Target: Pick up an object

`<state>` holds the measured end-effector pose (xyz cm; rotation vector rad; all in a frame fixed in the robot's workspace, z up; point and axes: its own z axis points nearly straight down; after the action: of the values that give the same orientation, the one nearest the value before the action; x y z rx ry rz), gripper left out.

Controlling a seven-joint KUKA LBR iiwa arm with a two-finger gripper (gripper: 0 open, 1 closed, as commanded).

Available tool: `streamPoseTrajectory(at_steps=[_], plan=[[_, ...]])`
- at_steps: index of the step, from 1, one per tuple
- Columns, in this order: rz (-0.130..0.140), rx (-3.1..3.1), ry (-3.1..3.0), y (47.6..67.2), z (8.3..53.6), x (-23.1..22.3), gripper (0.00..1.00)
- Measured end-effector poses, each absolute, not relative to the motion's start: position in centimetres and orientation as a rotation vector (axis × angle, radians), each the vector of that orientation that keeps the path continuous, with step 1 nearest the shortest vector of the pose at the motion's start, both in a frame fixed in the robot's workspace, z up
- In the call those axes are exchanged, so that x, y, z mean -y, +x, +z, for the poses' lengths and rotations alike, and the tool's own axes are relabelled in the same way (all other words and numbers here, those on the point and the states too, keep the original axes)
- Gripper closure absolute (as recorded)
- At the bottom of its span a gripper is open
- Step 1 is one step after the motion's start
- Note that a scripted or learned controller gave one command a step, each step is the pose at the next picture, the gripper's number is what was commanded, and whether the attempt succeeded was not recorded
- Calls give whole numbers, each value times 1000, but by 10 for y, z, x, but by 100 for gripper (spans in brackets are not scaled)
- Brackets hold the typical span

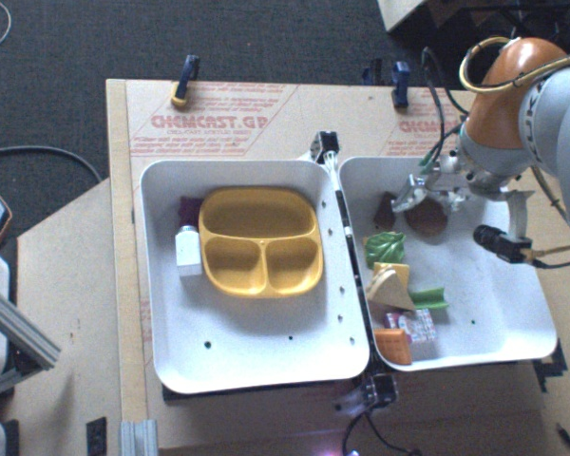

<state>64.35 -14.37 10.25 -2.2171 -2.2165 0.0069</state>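
gripper [426, 196]: over right bin [513, 335], 12 o'clock part; can't tell grip state
brown obj [426, 218]: just below gripper
yellow tray [260, 240]: left bin [247, 359] ctr
white bottle [188, 250]: tray's 9 o'clock

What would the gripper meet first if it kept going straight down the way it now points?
Most likely the dark brown round object in the right bin: the gripper hangs right over it, pointing down. Height above it is unclear from this slanted view; the white bin floor lies beneath.
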Motion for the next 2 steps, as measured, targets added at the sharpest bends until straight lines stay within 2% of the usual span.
streamPoseTrajectory(at_steps=[1, 2], plan=[[0, 2222, -2221, 645, 88, 143, 0], [-8, 2228, -2226, 647, 101, 144, 100]])
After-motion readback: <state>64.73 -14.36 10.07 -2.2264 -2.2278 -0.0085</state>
